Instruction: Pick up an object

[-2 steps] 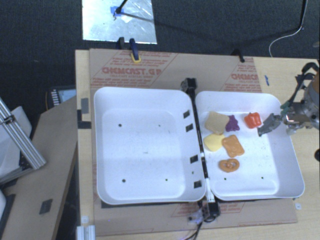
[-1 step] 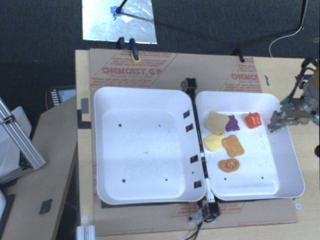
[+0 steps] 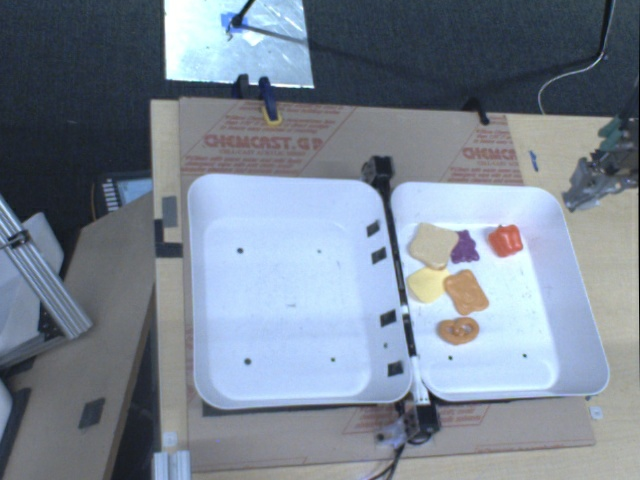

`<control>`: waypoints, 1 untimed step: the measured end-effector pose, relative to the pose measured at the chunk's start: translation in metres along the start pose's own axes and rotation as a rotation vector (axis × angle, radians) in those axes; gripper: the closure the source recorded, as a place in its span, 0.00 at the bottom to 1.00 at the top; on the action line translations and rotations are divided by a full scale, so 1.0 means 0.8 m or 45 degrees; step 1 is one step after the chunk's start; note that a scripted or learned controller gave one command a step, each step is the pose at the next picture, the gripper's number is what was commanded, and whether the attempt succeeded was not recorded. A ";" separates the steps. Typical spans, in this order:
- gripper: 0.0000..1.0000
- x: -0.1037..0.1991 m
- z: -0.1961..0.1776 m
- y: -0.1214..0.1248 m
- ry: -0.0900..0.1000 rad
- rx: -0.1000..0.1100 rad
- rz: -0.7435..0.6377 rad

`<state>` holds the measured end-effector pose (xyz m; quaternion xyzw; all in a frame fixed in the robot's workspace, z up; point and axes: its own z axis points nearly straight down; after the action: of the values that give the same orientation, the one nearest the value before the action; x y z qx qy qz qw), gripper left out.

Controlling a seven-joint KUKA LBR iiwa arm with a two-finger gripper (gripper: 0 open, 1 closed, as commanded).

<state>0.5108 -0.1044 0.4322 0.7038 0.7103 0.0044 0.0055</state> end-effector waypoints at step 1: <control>1.00 0.045 -0.137 0.016 0.001 -0.001 0.000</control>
<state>0.5214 -0.0681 0.5417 0.7039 0.7102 0.0050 0.0057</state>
